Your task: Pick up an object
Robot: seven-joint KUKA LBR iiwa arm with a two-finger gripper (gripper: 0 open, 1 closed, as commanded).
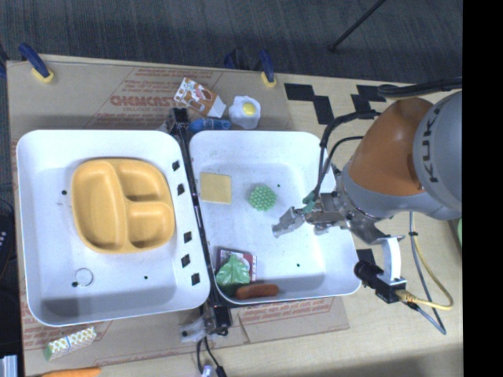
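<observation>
Left bin [31, 210] holding yellow tray [122, 204]; right bin [236, 144] holding yellow block [215, 188], green ball [262, 197], green packet [234, 270], sausage [256, 290]; gripper [288, 223] over right bin, finger state unclear.

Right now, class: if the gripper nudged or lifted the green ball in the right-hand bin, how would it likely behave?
The green ball looks round, so a nudge would probably roll it across the bin floor. Its surface seems bumpy, which may help the gripper grip it. It is small, so it is likely light.
</observation>
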